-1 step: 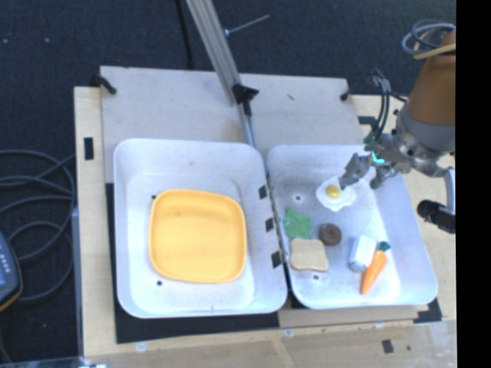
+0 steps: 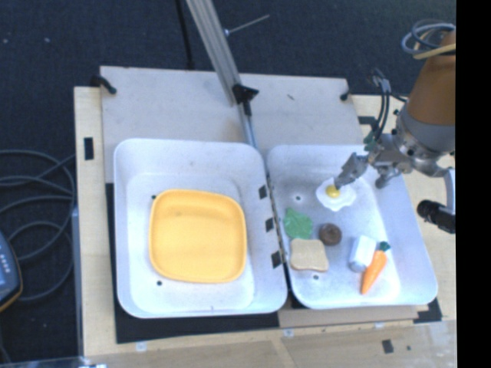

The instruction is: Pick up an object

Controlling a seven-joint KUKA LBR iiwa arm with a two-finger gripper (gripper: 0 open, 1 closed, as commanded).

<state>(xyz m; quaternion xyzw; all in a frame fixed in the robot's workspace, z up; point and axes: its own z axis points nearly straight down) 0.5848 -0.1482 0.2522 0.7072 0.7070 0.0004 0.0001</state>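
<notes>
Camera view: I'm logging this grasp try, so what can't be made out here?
- Claw: too small and blurred to tell its state, or whether it touches the fried egg.
- Arm: cut off at the right edge.
- White item beside the carrot: too small to identify.

Bench (image 2: 307,106) bearing two white bins (image 2: 123,205)

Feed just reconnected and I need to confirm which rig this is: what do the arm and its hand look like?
The arm has an orange band over a grey wrist section. Thin looped cables arch over its top. The hand is a slim grey metal piece with dark fittings behind it.
</notes>
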